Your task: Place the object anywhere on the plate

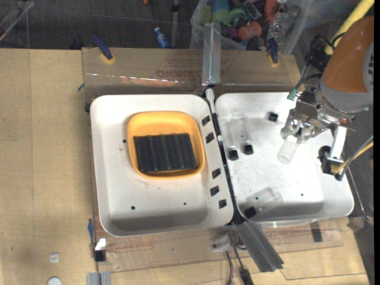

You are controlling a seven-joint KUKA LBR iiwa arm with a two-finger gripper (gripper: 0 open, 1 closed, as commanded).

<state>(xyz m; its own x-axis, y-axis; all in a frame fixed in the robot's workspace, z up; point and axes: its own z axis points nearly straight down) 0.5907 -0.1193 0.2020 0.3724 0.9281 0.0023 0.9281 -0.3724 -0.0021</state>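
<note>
An orange plate (135,126) lies in the left bin (107,177), and a black ridged block (165,152) rests on its middle. My gripper (298,132) hangs over the right part of the right bin (309,198). A clear vial (287,151) sticks out below the fingertips, tilted down to the left, with its upper end pinched between the fingers. The gripper is well to the right of the plate, across the divider between the bins.
Two clear vials with black caps (232,154) (247,149) lie near the right bin's left wall. A small black piece (272,117) sits further back. Another clear vial (261,200) lies by the front edge. A crate of colourful toys (249,8) stands behind the bench.
</note>
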